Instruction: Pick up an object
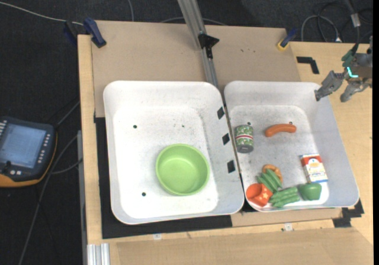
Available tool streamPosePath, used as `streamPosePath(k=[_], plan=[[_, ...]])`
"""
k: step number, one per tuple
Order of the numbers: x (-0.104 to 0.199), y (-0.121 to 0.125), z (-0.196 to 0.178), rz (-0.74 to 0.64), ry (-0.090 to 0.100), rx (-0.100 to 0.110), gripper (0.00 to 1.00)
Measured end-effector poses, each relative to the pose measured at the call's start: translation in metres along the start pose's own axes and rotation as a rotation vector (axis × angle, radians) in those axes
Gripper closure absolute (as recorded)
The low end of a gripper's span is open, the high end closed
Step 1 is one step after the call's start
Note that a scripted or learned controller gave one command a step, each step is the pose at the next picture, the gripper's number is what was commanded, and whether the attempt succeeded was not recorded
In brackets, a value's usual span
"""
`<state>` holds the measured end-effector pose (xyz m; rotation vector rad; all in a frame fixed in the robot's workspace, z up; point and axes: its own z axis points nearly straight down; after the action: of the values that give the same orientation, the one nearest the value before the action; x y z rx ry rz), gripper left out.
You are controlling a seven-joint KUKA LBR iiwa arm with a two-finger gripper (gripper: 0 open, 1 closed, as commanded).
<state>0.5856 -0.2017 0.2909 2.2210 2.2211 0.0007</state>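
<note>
Bins sit side by side on the desk [148, 45], both shallow and white. The left bin [118, 104] holds a lime green bowl [182, 168], upright, toward its near side and right of its middle. The right bin [331, 133] holds the smaller things: a green patterned can [243, 138] standing near its left wall, an orange sausage-shaped piece [280, 130] lying just right of the can, and a small white and orange carton [314, 168] toward the right side. Along the near edge of that bin lies a cluster of toy vegetables: a carrot [271, 172], a red pepper [257, 194], a long green pod [285, 196] and a green pepper [310, 190], packed close and partly touching one another. The hand [339, 87] hangs at the far right corner of the right bin, above its rim and well apart from everything inside it; its two fingers [327, 87] look spread, with nothing between them. A metal rail [188, 6] runs from the top edge down to the gap between the bins. A handheld control screen [23, 148] lies off the desk at the left.
</note>
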Motion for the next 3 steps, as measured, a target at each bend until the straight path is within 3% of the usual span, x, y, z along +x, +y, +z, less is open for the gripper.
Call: streamPosePath(k=[1, 3], plan=[[0.0, 0.0, 0.0, 0.0, 0.0, 0.0, 0.0], [0.0, -0.019, 0.099, 0.0, 0.001, 0.004, 0.0]])
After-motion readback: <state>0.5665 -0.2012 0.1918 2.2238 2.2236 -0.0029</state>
